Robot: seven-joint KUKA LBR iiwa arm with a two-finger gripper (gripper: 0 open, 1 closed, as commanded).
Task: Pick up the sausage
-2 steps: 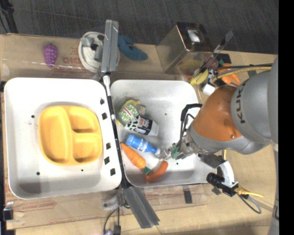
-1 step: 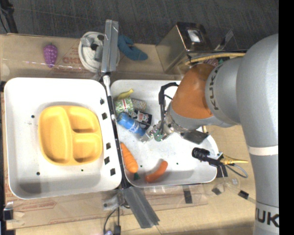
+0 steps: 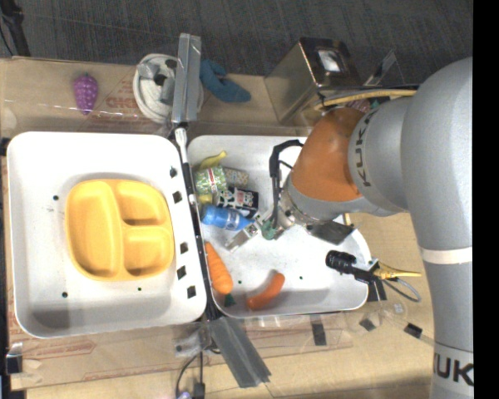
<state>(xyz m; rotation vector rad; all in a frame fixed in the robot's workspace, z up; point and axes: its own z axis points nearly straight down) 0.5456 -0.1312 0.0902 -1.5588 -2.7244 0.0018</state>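
Gripper [image 3: 262,228] is seen low in the right white plastic bin [image 3: 349,298], fingers' state can't be told. Curved orange-brown sausage [image 3: 266,290] lies near front wall, beside orange carrot [image 3: 219,273]; carrot could be grabbed instead w/ slight misaim.

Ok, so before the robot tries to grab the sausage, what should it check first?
1. Sausage in view, in the right bin near the front wall: ok.
2. Top of sausage uncovered: ok.
3. Carrot apart from the sausage: ok.
4. Gripper above the sausage: not ok, it is over the blue bottle area.
5. Gripper free of objects: cannot tell.
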